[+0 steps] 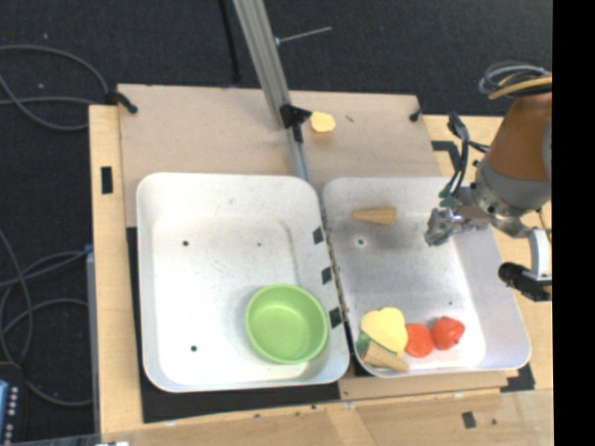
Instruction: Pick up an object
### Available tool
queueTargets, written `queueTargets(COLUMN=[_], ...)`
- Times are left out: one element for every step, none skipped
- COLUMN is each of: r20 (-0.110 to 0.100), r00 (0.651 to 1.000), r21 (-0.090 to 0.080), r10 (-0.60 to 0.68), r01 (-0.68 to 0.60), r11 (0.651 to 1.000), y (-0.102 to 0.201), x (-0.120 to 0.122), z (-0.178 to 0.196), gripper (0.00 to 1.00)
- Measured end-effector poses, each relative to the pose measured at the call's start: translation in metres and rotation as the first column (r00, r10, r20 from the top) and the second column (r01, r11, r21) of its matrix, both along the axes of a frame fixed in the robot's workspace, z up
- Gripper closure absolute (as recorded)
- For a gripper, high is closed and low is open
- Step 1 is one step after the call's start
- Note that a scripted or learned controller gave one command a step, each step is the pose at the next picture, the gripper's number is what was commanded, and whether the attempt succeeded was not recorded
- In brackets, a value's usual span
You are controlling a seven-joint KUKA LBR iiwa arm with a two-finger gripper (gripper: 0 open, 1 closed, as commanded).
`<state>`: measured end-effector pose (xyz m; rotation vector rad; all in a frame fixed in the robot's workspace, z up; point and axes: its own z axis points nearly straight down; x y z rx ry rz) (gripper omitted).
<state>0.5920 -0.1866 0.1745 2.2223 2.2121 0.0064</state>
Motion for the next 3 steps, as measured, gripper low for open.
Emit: queueTargets(r20=[-0.001,-0.006,-0.004], r00=[1.000,1.000,1.000], r21=[0.000,0.003,0.003], r10=[0.008,0.011,0.013], r01=[-0.008,-0.011,-0.013], r11=[1.000,1.000,1.000], y=[-0.001,0.042,0.093], x=[0.001,0.005,0.010], z=[0.045,0.044,0.058], gripper=[1.00,1.00,1.00])
